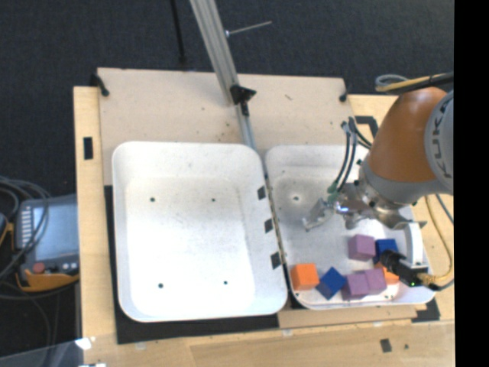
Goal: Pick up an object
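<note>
While the gripper hangs above bare right bin floor, fingers' state indiscernible, we judge approach stage; next, shift toward 5 o'clock to the purple block.

Bench surroundings, seen from above

A pale wooden bench sits on dark carpet. A slanted aluminium rail rises from the far middle. At the left, a handheld control pendant lies beside black cables.

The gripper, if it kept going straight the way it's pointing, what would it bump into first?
Probably the bare white floor of the right bin. The gripper points down and leftward, away from the blocks, though depth is hard to judge from above.
</note>
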`<state>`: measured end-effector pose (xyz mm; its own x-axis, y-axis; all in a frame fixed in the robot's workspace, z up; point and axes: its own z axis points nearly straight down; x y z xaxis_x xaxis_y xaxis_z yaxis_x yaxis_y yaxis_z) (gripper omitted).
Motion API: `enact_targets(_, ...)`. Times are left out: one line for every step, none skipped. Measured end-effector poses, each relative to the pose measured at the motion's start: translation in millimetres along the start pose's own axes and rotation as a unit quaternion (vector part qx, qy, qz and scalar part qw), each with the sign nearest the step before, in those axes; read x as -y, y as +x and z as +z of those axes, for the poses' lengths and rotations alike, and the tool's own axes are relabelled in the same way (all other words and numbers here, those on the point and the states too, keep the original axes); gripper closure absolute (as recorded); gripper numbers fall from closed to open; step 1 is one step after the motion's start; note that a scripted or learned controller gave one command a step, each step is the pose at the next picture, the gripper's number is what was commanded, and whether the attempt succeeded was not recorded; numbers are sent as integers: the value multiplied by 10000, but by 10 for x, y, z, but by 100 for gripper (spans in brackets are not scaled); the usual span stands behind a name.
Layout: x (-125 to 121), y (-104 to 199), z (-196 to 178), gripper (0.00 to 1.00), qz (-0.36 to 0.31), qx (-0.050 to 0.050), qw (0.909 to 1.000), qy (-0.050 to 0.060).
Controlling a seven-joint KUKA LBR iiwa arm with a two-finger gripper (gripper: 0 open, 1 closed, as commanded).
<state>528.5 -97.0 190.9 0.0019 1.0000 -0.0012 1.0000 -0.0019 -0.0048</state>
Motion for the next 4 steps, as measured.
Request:
enact_targets(15,-9,422,0,2,-3,10000,-2)
enact_targets(-9,-18,289,100,35,-2,10000,-51)
enact_targets(-18,-19,-143,100,-21,0,10000,-54)
enact_targets(-37,-31,-683,100,-27,2,10000,-64)
